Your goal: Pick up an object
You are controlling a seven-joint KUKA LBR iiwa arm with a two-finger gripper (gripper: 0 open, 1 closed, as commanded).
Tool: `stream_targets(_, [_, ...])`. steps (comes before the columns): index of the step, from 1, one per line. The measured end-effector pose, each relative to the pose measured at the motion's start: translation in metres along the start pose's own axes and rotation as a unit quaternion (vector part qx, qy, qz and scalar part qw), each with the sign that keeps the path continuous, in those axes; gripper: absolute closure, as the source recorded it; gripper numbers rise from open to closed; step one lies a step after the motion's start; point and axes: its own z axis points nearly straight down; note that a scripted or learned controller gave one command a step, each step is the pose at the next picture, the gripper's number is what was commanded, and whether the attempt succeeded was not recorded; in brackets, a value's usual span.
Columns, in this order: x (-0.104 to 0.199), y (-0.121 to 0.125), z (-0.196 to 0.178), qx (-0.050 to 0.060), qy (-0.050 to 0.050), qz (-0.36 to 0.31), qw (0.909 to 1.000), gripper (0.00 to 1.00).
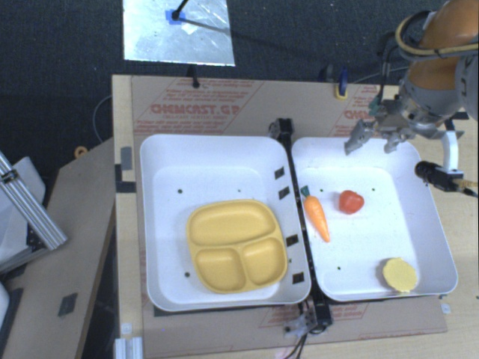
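Progress: pick not yet done, nothing grasped. Gripper point(376, 140) spread wide, empty, poised above far edge of right bin point(426, 223), apart from all contents. Remaining: descend, close on object, lift.

Right bin contents: carrot point(316, 217) near left wall; red tomato-like item point(351, 201) just beside carrot; yellow round item point(400, 275) at near right corner.

Left bin point(161, 200): yellow compartment tray point(236, 244), compartments bare.

Both bins on tabletop point(82, 223).

My grey two-finger gripper point(374, 138) hangs with fingers spread above the far edge of the right shallow white bin point(426, 230), holding nothing. Below lie an orange plastic carrot point(316, 217), a red tomato point(351, 201) and a round yellow piece point(400, 274); a yellow three-compartment tray point(236, 244) sits in the left white bin point(168, 223).
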Motion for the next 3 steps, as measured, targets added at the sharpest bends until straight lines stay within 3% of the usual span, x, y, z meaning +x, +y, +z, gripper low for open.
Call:
stream_targets(1, [0.0,0.002,-0.007,-0.006,-0.001,-0.001,1.0,0.0])
stream_targets(3, [0.014,0.007,0.089,-0.004,-0.001,-0.002,1.0,0.0])
